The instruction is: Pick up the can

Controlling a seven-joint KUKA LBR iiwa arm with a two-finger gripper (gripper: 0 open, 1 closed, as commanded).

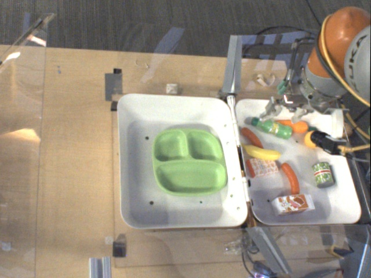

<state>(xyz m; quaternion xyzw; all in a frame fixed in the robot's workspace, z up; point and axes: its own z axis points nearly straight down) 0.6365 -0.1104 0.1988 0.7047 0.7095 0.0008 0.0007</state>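
Just beside the green bottle [276,128] hangs the gripper [280,105].

Small can [323,174]: short, stubby, green body, pale band across middle with bit of red on it (print too small to read). Sits on floor of right bin [339,206], close to far right wall, about midway along it. Looks slightly tilted; upright or on side hard to tell. Touches nothing; red sausage [290,178] near, on left.
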